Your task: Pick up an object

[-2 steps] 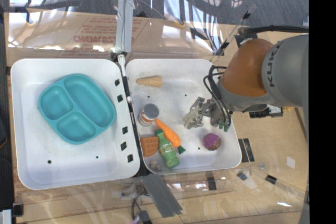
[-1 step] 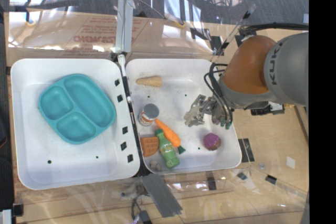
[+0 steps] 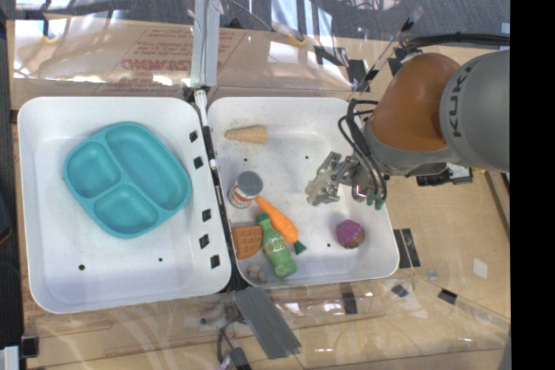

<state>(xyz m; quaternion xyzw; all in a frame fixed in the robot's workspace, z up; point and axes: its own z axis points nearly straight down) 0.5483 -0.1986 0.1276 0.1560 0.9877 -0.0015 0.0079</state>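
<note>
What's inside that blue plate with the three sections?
The teal divided plate in the left bin shows three bare compartments, nothing in them. Whatever lies beneath the plate is covered.

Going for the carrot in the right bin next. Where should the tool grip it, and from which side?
Probably the orange body of the carrot, near its upper-left half, coming from above with the fingers across its narrow width. It lies flat on a slant, and its lower end meets the green bottle and sits near the waffle, so the free tip end seems cleaner. The tool hangs to its right.
</note>
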